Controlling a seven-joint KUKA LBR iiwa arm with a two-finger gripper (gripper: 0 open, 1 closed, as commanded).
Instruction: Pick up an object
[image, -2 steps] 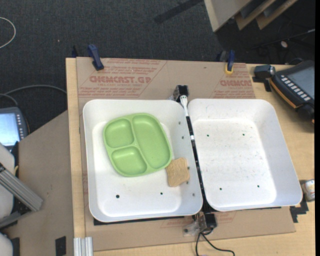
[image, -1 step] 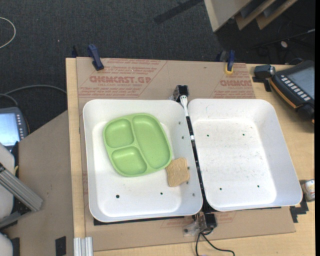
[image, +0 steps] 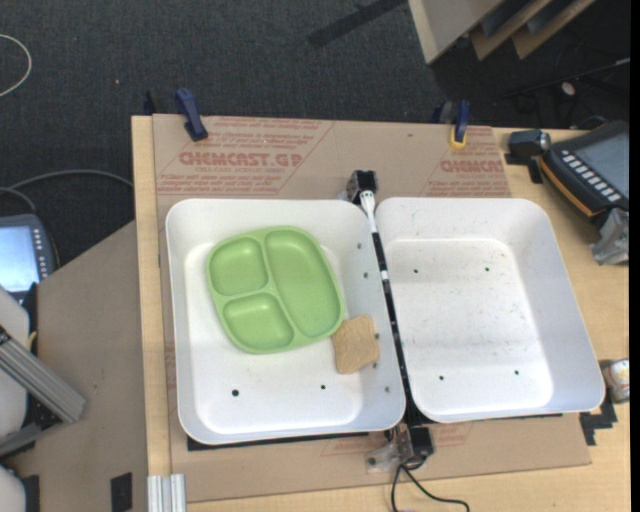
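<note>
- Far left, off the bench (image: 150, 300): edge of a lit screen (image: 18, 262).
- Blue clamp (image: 190, 113) on the bench's back edge, above the left bin's corner.
- Left bin (image: 190, 400): white, shallow, holding two things.
- Green divided plate (image: 275, 290), three compartments, lying flat in the middle of the left bin, turned slightly askew.
- Tan square piece (image: 355, 345), sponge-like, touching the plate's lower right corner, close to the left bin's right wall.
- Black strip (image: 385, 290) running along the seam between the bins.
- Second clamp (image: 460, 122), with a yellow base, on the back edge above the right bin.
- Right bin (image: 570, 330): white, floor speckled with dark specks.
- Far right: dark handheld pendant (image: 590, 170) with an orange rim.
- End effector: opening and hold cannot be told.
</note>
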